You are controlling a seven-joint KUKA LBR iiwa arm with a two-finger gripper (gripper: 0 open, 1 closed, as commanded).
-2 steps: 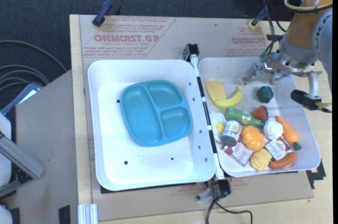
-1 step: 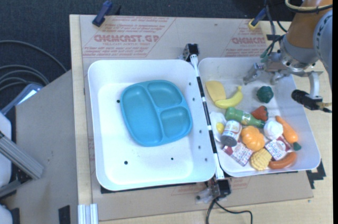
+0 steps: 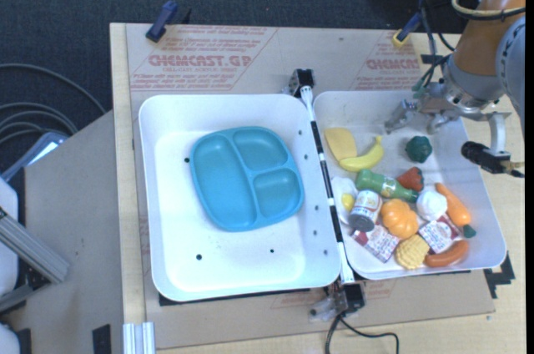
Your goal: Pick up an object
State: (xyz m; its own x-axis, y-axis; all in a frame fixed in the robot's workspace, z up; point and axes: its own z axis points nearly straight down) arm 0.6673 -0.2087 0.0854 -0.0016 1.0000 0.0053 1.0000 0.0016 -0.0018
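Camera view. My gripper hangs over the upper part of the right bin, right of frame centre. My fingers are spread and pinch nothing.

Nearest candidate: the dark green ball, lying alone just below and to the right of my gripper, apart from the rest. I judge it to be light, hard toy plastic, smooth and inclined to roll; grip across its widest part.

The yellow banana lies to its left, touching a pale yellow piece. It looks stiff and light; grip across its middle.

Lower right of frame, the toy food pile is tightly packed, leaving little room to enter.

Clearances: open bin floor surrounds the ball. The divider rim lies well left. The left bin holds a blue tray.
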